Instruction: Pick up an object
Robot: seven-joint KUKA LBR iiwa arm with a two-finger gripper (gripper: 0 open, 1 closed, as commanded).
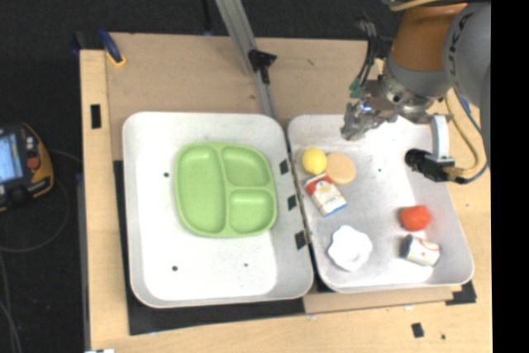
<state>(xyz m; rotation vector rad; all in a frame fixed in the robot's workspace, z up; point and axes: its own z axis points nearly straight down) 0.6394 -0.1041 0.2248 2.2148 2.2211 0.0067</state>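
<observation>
At the far left of the frame, a handheld control pendant (18, 161) is seen lying off the desk (190, 74). On the desk, the left white bin (149, 260) is occupied by a green three-compartment tray (225, 188), set flat at its centre.

In the right white bin (450, 273), the objects offered for picking are scattered. Toward the bin's upper left, a small yellow ball (313, 160) is seen touching a round tan disc (341, 169); just below them a red-and-white packet (326, 196) lies tilted. Lower down, a crumpled white item (350, 248) is found near the bin's front edge. At the lower right, a red-orange rounded piece (416, 217) sits just above a white cup-like object with red markings (420, 250), tipped on its side.

The gripper (361, 118) is held over the bin's upper edge, above and to the right of the ball; nothing is seen between its fingers, and whether they are apart or together cannot be told.

A clean pick would likely be favoured by a straight descent onto an isolated piece, such as the red-orange one, since the ball and disc are crowded together and could be nudged aside.
</observation>
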